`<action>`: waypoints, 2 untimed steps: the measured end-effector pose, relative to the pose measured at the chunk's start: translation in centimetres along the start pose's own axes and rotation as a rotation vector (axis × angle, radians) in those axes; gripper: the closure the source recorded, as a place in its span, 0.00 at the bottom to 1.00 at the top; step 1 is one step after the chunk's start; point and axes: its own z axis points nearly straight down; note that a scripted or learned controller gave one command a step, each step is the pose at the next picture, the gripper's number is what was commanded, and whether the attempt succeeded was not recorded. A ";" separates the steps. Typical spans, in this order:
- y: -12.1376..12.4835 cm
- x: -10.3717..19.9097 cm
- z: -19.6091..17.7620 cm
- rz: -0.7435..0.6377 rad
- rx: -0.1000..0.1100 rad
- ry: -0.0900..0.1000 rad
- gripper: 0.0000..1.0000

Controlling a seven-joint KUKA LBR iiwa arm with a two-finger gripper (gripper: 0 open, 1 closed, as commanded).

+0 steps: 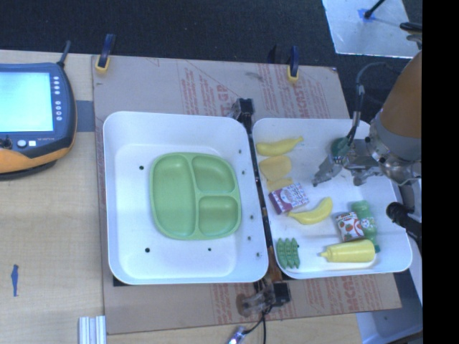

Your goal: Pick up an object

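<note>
Nearest the camera, a yellow bottle (pixel 350 251) lay on its side along the front wall of the right bin (pixel 401 267), long axis running left-right, narrow end pointing left; beside it a green pea pod (pixel 287 252) and a red-and-green carton (pixel 356 224). Further back sat a banana (pixel 313 213), a red packet (pixel 288 198), a yellow wedge (pixel 275 168) and a second banana (pixel 279 146); the left bin (pixel 118 192) held a green divided plate (pixel 195 195).

Gripper (pixel 331 172) hung over the back half of the right bin, fingers spread open and carrying nothing, tips above bare floor just right of the wedge.

Likeliest target, judged from position: the near banana, just in front of the tips; its long axis ran from lower left to upper right, thick end up-right, curve bowing toward the front.

For a clean grasp: turn the wrist so the fingers close across the banana's short width near mid-length; descend straight; keep clear of the packet touching its left tip; risk is a glancing pinch that rolls the fruit away.
</note>
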 end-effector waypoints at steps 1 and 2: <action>-2.0 -4.8 12.2 -0.001 0.000 0.000 0.00; 7.0 -2.8 11.7 0.000 -0.002 -0.001 0.00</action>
